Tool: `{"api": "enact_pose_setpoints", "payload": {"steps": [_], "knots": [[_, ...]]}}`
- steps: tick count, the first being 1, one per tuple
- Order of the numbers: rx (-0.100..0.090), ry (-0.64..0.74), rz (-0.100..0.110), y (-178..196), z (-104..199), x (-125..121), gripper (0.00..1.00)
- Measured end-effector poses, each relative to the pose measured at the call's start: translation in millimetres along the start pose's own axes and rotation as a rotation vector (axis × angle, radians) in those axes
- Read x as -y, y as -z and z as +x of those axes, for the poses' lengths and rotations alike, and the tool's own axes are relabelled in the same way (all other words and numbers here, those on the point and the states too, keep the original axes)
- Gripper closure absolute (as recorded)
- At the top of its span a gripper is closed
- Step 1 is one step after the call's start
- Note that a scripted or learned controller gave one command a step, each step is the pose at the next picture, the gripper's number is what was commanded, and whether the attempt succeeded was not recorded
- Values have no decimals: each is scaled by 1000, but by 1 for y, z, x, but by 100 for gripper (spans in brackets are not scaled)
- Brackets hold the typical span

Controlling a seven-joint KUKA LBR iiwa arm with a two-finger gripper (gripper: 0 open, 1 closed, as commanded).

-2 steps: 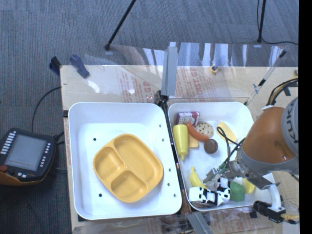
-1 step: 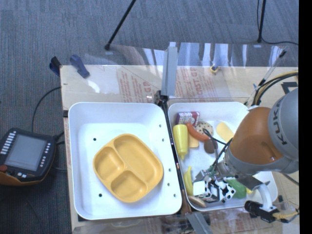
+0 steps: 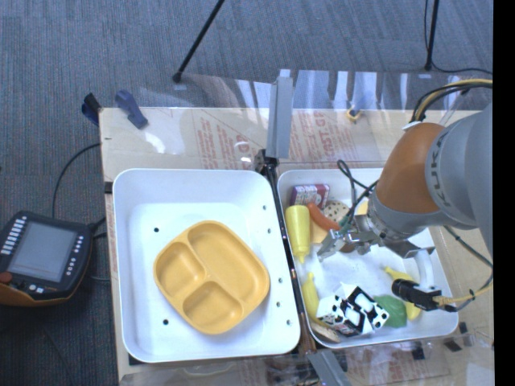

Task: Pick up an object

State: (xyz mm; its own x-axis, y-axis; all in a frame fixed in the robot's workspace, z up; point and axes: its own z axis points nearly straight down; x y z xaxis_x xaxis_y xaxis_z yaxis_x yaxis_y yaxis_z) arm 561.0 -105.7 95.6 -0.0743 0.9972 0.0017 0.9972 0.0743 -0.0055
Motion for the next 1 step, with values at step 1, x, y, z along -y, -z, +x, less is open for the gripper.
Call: {"api": "enact_pose_setpoints", "payload": {"steps": [1], "knots": [[1, 91, -2, -10, -52, -77, 0]]}}
